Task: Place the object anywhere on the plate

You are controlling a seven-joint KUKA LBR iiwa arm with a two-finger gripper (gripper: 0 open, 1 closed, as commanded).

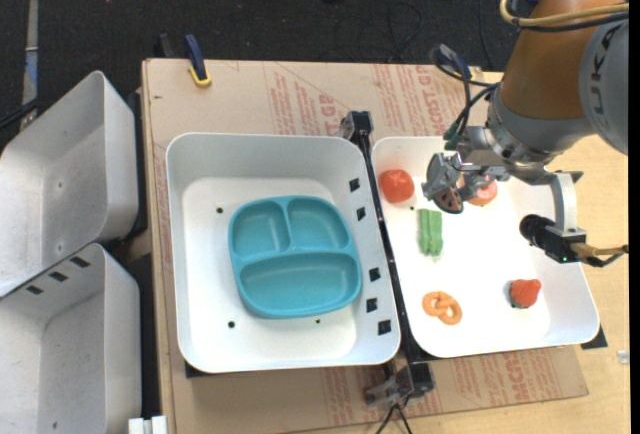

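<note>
A teal plate (295,257) with three compartments lies in the left bin (200,162). The right bin (575,322) holds a red tomato-like ball (397,185), a green pod (430,231), an orange pretzel (442,307), a red strawberry-like piece (524,293) and a pink piece (484,192) partly hidden by the gripper. My gripper (450,194) hangs over the far part of the right bin, between the red ball and the pink piece, just above the green pod's far end. Nothing shows between its fingers.
Two more white bins (60,182) stand off the bench at the left. A black clamp (358,125) sits at the far junction of the two bins, and black clips run along the divider (372,272). Cardboard covers the bench.
</note>
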